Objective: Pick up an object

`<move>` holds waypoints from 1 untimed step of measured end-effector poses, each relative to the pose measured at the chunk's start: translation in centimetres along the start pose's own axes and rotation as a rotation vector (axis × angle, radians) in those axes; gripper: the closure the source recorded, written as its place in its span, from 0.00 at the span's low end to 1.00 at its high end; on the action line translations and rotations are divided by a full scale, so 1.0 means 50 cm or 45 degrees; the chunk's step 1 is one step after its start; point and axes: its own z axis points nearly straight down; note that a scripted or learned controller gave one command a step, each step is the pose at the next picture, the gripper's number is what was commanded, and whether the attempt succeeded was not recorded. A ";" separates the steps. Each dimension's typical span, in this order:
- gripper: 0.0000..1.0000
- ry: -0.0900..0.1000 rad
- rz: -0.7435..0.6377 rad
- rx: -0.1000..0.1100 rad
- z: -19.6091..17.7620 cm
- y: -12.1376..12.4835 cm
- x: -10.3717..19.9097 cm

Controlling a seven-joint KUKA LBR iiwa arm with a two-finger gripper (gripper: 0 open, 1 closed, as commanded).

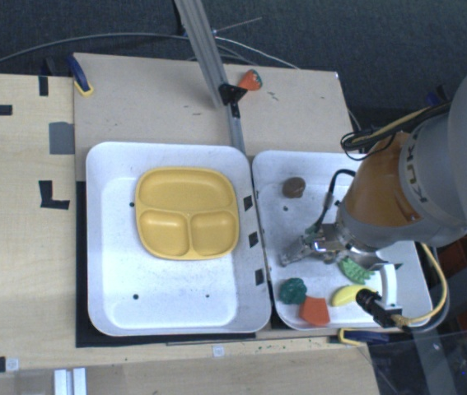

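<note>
We see open floor in the right bin's (270,220) far-left part — only a brown piece (293,187) there; its near edge is crowded by green (292,289), orange (315,310) and yellow (347,295) pieces.

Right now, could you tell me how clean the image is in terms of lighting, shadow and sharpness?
Camera view: even, soft lighting with no harsh glare on the white bins; the yellow divided plate is fairly crisp; the arm casts shade over the right bin, and the end effector there is dim and slightly blurred; the small toys near the bottom, such as the orange block, look soft and low in detail.
</note>
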 end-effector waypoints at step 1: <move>1.00 0.003 -0.001 0.002 -0.021 0.000 0.002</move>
